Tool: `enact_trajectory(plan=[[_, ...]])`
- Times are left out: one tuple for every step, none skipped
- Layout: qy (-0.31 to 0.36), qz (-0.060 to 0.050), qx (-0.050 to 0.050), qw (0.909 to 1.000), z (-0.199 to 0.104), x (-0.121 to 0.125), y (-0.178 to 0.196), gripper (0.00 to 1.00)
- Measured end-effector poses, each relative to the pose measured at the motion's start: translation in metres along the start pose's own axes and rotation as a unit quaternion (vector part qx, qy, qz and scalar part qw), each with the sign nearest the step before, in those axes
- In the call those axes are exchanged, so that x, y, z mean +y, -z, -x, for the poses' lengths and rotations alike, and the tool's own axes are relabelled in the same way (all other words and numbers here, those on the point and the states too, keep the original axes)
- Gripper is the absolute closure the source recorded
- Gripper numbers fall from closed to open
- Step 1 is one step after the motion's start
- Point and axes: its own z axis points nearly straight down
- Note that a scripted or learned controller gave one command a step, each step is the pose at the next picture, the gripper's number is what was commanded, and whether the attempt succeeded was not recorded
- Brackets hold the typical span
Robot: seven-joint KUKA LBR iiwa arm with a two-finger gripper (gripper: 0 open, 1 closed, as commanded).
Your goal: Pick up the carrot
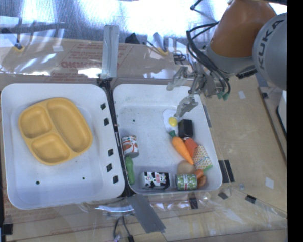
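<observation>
we note the tapered orange carrot (182, 149) near the right-hand white bin's (141, 97) right edge — the metal two-finger gripper (186, 105) above it; grip state cannot be told.

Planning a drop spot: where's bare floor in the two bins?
Left bin: bare strip along the near edge, below the yellow tray. Right bin: open middle between the can and the carrot. Crowded: right bin's near-right corner around the carrot.
</observation>
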Motion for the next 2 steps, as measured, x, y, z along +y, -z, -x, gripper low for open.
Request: enact_trajectory(plan=[[-0.041, 0.000, -0.003, 0.9991, -0.044, -0.046, -0.155, 0.00], [0.035, 0.001, -0.002, 0.9994, -0.116, -0.045, -0.156, 0.00]])
